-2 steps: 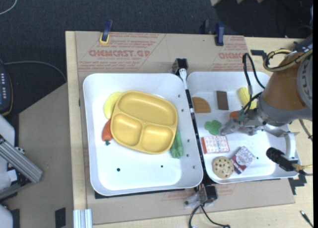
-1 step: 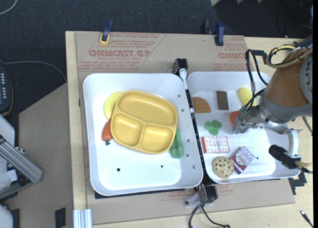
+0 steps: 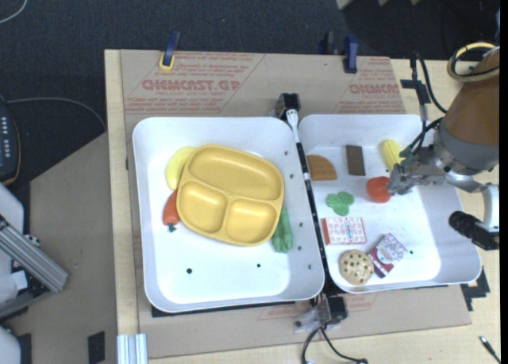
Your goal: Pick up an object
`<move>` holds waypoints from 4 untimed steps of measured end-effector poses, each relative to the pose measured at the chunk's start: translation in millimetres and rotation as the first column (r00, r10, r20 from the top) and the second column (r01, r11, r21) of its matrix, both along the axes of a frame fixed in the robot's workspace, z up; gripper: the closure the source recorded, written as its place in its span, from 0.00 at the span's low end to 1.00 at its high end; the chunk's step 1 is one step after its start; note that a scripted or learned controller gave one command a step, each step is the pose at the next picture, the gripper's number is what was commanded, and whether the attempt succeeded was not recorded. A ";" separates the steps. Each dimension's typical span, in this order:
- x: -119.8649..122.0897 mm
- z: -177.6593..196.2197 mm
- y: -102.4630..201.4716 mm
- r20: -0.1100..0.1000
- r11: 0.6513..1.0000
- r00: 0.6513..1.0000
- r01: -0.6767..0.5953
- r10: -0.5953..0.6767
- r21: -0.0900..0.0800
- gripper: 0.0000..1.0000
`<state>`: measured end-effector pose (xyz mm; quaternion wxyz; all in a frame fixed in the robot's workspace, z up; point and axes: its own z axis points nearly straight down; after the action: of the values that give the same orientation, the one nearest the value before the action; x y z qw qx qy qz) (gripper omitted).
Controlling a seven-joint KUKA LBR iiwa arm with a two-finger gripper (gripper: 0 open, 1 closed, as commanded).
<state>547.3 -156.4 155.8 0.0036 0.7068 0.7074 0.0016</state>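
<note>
My gripper hangs low over the right bin, near its upper right part. A small red tomato-like ball lies right against the gripper's left side, partly covered by it. Just above the gripper a yellow corn-like piece lies by the bin's far wall. Other items in this bin are a brown bar, a tan bread slice, a green broccoli piece, a red-and-white packet, a cookie and a red-and-white pouch.
The left bin holds a yellow divided plate, with a yellow piece, a red pepper and a green item tucked around its edges. The arm's grey and orange body covers the right bin's right edge.
</note>
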 end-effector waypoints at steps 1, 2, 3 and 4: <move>4.2 64.2 -0.9 0.001 1.000 1.000 0.000 0.000 0.000 1.00; 4.9 69.6 -1.0 -0.004 1.000 1.000 0.000 0.000 0.001 1.00; 1.3 71.6 51.2 -0.009 1.000 1.000 -0.005 0.005 0.006 1.00; -15.6 64.1 93.0 -0.010 1.000 1.000 -0.003 0.003 0.006 1.00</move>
<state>531.7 -63.5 219.8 -0.0021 0.7057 0.7086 -0.0001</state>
